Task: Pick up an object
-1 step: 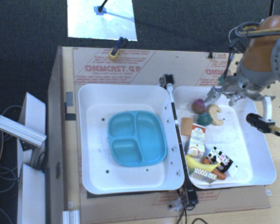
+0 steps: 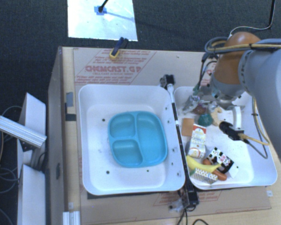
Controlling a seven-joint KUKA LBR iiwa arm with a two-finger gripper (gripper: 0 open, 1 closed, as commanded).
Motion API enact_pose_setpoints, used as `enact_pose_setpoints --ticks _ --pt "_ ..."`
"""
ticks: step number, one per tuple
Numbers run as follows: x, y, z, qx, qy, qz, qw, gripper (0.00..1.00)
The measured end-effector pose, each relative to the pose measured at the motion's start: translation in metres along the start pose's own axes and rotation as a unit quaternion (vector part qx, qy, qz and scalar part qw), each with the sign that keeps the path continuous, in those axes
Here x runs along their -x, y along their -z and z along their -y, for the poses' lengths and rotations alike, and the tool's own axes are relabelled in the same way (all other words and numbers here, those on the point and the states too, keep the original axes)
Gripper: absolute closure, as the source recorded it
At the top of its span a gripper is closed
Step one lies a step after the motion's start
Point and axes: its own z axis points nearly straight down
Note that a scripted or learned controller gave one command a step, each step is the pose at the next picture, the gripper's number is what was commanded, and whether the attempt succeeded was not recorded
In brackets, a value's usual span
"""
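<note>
Low down, claw (image 2: 196, 103) among right bin (image 2: 264, 175) clutter.

A blue divided plate (image 2: 137, 139) lies in the left bin (image 2: 96, 172); a yellow-and-black clamp (image 2: 117, 48) rests on the bench (image 2: 131, 67).

Dark carpet floor (image 2: 28, 27) surrounds the bench (image 2: 126, 60), with a pale sheet (image 2: 103, 13) beyond.
</note>
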Motion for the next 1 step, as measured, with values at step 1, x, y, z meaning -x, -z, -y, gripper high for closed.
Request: enact_pose_setpoints --ticks 1 --pt "0.0232 -0.0141 -0.0232 0.002 -0.001 0.001 1.0 0.0"
